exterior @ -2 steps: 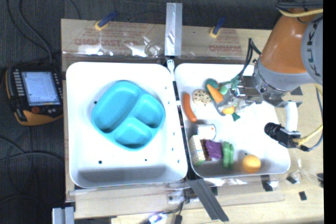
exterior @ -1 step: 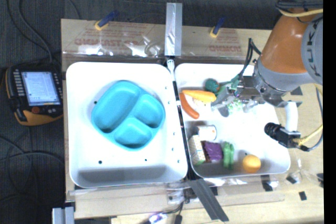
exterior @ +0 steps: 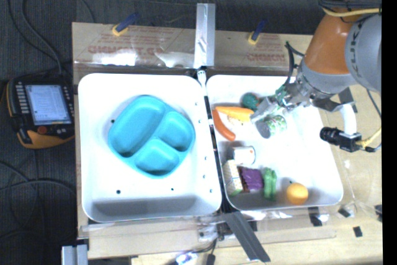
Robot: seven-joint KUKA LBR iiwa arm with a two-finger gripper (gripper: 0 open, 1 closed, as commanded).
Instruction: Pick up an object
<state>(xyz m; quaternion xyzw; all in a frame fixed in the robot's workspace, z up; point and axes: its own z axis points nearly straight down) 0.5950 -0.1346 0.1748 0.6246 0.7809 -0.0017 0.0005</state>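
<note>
- Gripper (exterior: 271, 110) low over right bin's (exterior: 322, 152) far middle; whether fingers are spread or pinched, cannot tell
- Carrot (exterior: 227, 119) against left wall; orange (exterior: 297, 193) near front edge; open floor right

A single fixed camera looks down at a slant from above the wooden surface (exterior: 155, 49), far enough back to take in both shallow white plastic bins, the left one (exterior: 93, 152) and the right one (exterior: 322, 161), and dark carpet floor (exterior: 37, 195) around them. The grey-and-orange arm (exterior: 338, 49) enters from the right.
</note>
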